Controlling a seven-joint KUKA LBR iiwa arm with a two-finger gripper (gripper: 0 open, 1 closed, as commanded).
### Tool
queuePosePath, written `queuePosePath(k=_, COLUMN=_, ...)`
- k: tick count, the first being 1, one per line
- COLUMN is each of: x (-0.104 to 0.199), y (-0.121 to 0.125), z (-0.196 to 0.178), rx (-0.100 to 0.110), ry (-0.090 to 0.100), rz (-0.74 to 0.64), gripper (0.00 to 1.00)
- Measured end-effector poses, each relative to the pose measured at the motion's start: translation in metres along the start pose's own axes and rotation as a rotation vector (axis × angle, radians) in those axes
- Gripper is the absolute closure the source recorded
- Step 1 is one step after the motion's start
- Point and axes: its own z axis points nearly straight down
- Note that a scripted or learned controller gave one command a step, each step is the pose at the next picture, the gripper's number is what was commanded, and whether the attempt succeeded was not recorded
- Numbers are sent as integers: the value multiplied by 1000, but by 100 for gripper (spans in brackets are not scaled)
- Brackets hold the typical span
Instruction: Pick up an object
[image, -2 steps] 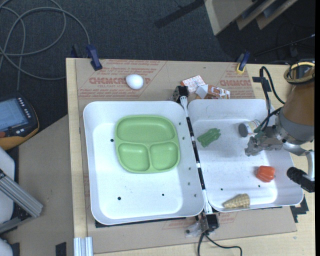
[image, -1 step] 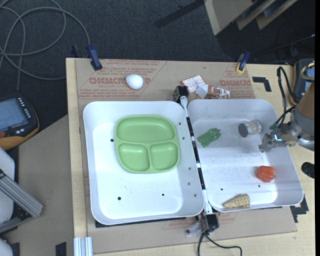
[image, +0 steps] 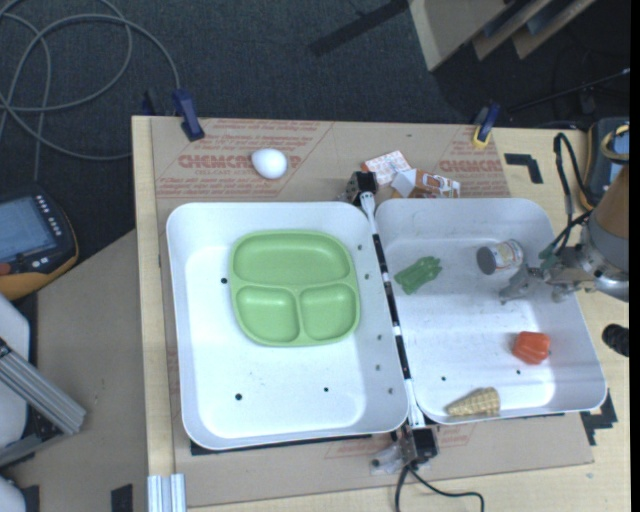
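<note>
The gripper (image: 520, 285) is seen low in the right bin (image: 450, 225), just beside a small silver can (image: 498, 257); how wide it is cannot be told.

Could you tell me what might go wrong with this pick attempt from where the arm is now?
1. The gripper is beside the small metal cylinder, which lies on its side and could roll away if nudged.
2. It works near the right bin's far wall, so the arm might bump it.

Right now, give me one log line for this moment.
claw low in right bin | beside grey can | nothing seen held | orange piece, green toy untouched
</note>
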Motion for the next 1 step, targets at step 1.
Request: queuePosePath(k=1, x=11, y=-34, z=44, rx=4, ry=4, rz=0, gripper=0)
